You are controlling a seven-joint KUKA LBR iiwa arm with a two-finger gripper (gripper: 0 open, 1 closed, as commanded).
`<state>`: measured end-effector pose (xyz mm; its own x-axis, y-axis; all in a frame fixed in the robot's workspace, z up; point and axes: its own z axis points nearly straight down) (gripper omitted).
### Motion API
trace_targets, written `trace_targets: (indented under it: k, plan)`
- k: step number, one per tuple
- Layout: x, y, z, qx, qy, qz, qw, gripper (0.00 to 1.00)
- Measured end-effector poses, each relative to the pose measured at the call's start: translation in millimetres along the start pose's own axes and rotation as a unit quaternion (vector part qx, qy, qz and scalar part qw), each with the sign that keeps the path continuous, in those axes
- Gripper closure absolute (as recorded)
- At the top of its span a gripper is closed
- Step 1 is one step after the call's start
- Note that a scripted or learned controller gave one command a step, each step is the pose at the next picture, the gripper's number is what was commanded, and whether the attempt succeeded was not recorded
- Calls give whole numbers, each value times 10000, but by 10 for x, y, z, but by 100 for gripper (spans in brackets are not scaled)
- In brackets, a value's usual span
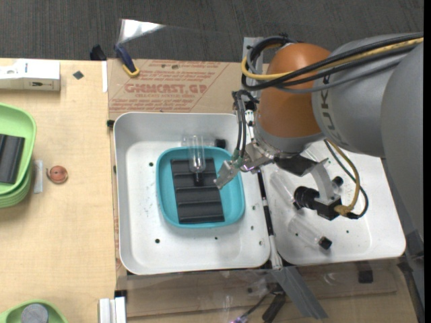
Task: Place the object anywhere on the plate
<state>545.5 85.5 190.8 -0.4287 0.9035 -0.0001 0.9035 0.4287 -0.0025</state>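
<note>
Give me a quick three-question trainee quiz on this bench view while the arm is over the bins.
1. True or false: the teal plate sits in the left bin.
2. What lies on the plate? A) black ridged object B) red ball C) white cup
3. Where is the gripper relative to the plate?

Key: 1 true. 2 A; a clear object stands at its top end too. 3 Over the plate's right rim, beside the black ridged object.

I read red print on the cardboard sheet (168, 86) behind the left bin, roughly "GEMCAST", smaller lines too blurred, dark letters "UK" on the grey arm (331, 106) beside its orange band.
</note>
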Motion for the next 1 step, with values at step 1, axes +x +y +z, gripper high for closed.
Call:
trace_targets:
  k: [1]
  plan:
    - [-534,-198,-139,-10,-6,-244,9997,0]
